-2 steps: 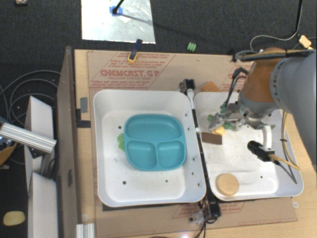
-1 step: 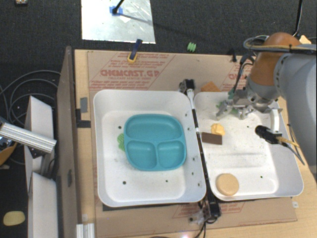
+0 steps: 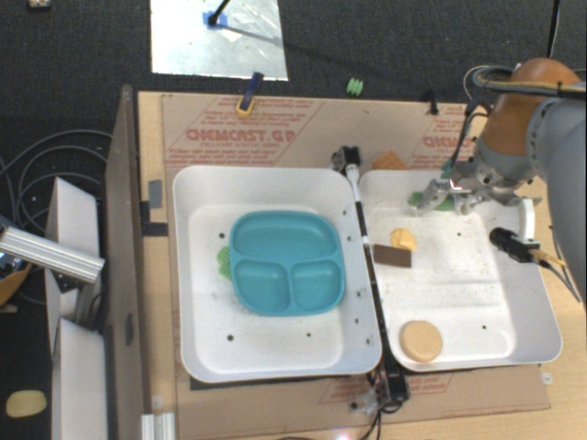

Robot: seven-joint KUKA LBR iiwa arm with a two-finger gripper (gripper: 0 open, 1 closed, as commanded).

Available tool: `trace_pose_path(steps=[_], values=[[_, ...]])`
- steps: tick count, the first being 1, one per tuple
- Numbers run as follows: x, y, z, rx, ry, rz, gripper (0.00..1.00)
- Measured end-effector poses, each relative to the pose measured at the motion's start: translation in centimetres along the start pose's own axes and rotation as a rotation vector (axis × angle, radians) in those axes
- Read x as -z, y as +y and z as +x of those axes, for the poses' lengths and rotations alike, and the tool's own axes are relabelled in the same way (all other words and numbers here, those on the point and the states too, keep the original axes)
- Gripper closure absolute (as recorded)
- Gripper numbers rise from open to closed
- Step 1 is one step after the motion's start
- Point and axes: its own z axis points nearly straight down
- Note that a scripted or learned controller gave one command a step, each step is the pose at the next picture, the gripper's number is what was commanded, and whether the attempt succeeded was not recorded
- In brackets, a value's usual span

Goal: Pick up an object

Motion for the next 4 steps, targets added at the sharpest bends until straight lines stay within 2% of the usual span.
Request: trace_pose_path(steps=[2,3,4], values=[[0.0,0.0,0.2,0.003,-0.001,-0.001,0.0],[0.0,0.0,-3.5,0.0,0.002,0.0,0.0],[0.0,0.1,-3.3,0.004,0.0,0.0,0.0]])
